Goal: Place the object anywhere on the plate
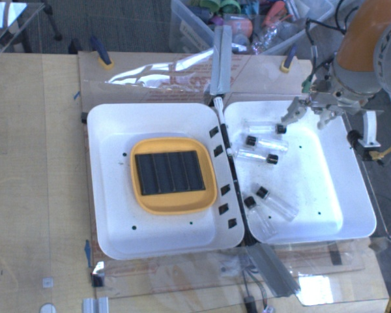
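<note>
Four clear vials (pixel 266 156) in right bin (pixel 352 201), long axes mixed (mostly left-right); end effector (pixel 306 115) spread, unloaded; plate (pixel 173 203).

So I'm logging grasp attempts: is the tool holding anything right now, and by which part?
Nothing is visibly held. The tool hovers over the right bin's far edge, with the clear vials lying loose in the bin and the yellow plate bare.

glossy white plastic bins (pixel 156 243), clear plastic vials (pixel 260 155), matt yellow plate (pixel 173 202)

Yellow plate (pixel 143 201) (dark ribbed centre)
</note>
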Motion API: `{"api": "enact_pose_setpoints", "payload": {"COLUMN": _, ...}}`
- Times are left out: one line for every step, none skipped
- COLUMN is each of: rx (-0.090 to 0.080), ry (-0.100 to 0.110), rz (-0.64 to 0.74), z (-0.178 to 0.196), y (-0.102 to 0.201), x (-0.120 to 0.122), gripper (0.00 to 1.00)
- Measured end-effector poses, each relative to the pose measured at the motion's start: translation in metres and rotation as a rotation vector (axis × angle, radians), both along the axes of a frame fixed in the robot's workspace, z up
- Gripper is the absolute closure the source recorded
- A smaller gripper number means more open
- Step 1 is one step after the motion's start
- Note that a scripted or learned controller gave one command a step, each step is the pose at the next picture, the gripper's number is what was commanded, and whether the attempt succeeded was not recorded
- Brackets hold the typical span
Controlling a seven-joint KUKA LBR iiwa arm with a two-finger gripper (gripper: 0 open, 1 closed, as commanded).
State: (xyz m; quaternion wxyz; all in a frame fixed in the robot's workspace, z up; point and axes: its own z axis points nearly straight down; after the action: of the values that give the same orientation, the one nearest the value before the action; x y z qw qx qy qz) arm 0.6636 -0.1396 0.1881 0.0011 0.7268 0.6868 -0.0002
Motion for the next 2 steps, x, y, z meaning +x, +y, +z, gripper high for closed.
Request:
{"api": "enact_pose_setpoints", "payload": {"rx": 0.0, "ry": -0.001, "rz": 0.029, "z": 0.1363, "y": -0.0753, "x": -0.0136, "gripper": 0.0}}
{"api": "enact_pose_setpoints", "payload": {"rx": -0.003, "ry": -0.003, "rz": 0.037, "z": 0.1461, "y": -0.0712, "x": -0.0117, "gripper": 1.0}}
